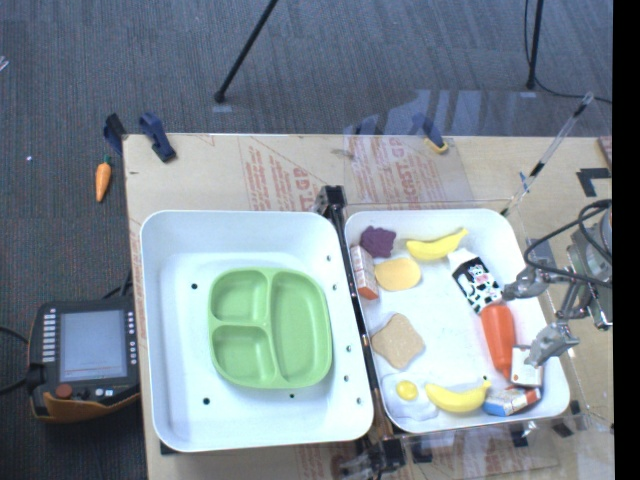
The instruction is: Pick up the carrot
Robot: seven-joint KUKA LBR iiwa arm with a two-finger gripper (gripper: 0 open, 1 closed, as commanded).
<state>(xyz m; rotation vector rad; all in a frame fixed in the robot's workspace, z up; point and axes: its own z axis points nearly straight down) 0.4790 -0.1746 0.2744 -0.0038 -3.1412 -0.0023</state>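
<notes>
Camera view, from above: finds the grey two-finger gripper (532, 320) at the right edge of the right-hand shallow white bin (440, 218), jaws spread wide and gripping nothing. Places the long orange plastic carrot (498, 336) just beyond the fingertips, lying across the mouth of the gap rather than inside it. Notes crowding: a black-and-white cow-patterned milk carton (476, 282) touching or nearly touching the carrot's far end, beside the jaw higher in the picture; a small red-and-white box (524, 368) right by the other jaw; a yellow plastic banana (455, 396) and a red, white and blue packet (512, 401) just past that. Risks closing short of the carrot and pinching air, or catching only its rounded flank and squirting it away. Risks also clamping the small box instead, or shoving the carton on the way in. Cannot judge height above the bin floor, so may close too high. Spots a second, smaller orange carrot-shaped toy (102, 179) on the grey carpet (60, 68), well apart from the jaws, no likely target.
</notes>
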